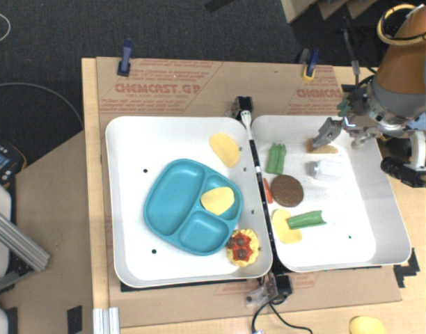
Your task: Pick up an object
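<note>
The end effector (326, 139) hovers over the right bin (380, 207), above a tan piece (327, 148). Whether it is apart or together, I cannot tell.

Dark carpet floor (164, 19) surrounds a cardboard-topped bench (164, 89).

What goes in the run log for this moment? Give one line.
arm: over right white bin, far edge | gripper: above small tan piece, nothing seen held | left white bin: teal divided plastic tray
</note>
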Available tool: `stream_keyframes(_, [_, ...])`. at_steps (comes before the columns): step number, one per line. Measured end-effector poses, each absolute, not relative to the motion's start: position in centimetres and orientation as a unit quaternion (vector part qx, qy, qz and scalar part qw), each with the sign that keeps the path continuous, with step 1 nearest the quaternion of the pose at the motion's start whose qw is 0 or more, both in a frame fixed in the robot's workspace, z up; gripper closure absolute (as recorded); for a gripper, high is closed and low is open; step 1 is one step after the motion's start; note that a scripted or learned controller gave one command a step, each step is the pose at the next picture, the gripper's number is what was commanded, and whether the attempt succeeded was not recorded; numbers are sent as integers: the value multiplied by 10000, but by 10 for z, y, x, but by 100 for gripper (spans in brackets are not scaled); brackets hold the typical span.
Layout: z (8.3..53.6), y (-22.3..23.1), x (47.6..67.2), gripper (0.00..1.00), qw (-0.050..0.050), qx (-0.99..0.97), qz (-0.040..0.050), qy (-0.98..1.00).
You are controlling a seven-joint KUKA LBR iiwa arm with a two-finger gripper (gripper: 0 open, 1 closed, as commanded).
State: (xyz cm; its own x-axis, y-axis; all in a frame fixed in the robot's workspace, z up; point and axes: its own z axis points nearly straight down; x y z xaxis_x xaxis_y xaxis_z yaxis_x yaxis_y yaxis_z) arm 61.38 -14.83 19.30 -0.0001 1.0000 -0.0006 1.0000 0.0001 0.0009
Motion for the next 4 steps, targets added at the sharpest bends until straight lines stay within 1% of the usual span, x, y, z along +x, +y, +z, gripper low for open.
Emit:
stream_keyframes(1, [93, -88, 582, 0, -62, 7057, -24, 7085])
stream_keyframes(2, [111, -92, 585, 100, 6, 7074, 5, 7068])
stream_keyframes(3, [205, -29, 485, 100, -13, 7055, 14, 7087])
stream_keyframes(4, [316, 43, 481, 100, 32, 7031, 65, 7110])
